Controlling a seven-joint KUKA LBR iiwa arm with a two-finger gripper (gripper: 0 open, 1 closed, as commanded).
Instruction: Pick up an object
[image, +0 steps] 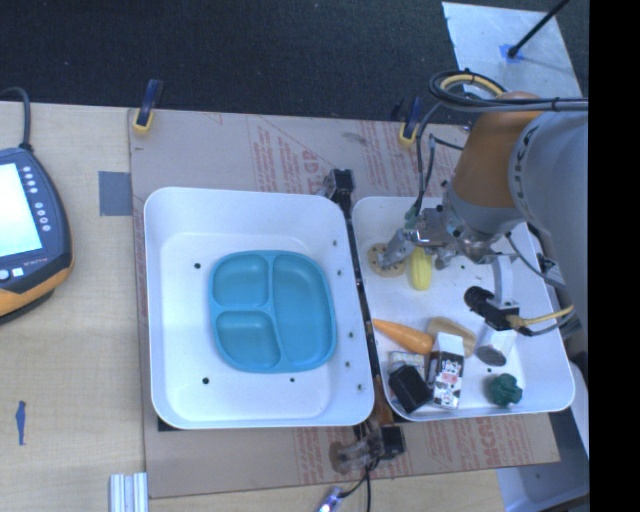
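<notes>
My gripper (418, 240) is low over the back left part of the right bin (545, 400), with the grey arm and its orange band reaching in from the right. Directly under it stands a small yellow object (421, 272), and a round tan piece (385, 258) lies just to its left. Whether either one touches the gripper is hidden by the wrist. Nearer the front of the bin lie an orange carrot (402, 335), a tan stick (452, 327), a black block (407, 385), a white printed packet (447, 378) and a green lump (504, 389).
The left bin (170, 400) holds a blue divided plate (272, 310). The raised rims of the two bins meet in the middle of the bench. A tablet-like pendant (25, 230) lies at the far left of the bench.
</notes>
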